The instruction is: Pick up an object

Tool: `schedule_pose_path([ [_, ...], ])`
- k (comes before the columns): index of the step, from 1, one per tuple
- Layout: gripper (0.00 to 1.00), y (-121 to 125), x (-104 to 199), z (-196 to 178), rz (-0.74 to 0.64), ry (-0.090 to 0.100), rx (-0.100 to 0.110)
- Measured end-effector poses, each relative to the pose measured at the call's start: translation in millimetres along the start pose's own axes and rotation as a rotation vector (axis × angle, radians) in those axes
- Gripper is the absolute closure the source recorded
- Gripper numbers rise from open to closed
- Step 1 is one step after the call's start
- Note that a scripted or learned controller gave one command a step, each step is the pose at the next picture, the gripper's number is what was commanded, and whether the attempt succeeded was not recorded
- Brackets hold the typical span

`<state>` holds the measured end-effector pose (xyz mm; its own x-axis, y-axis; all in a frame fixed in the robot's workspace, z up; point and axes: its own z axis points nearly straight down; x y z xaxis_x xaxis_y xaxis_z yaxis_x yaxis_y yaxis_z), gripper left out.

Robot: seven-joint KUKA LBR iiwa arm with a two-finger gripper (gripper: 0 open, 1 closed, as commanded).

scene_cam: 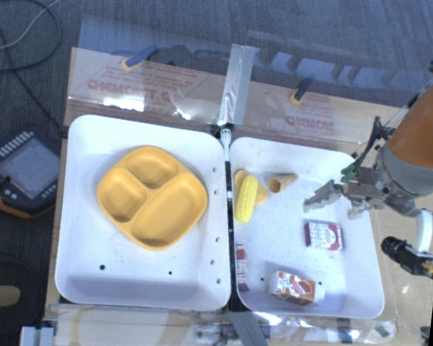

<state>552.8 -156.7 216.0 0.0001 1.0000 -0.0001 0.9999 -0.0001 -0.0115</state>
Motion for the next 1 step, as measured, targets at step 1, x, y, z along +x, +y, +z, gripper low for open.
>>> schedule_pose_path([
  [1,0.0,18.1,-47.7,120.5,0.037,0.004,-0.008],
])
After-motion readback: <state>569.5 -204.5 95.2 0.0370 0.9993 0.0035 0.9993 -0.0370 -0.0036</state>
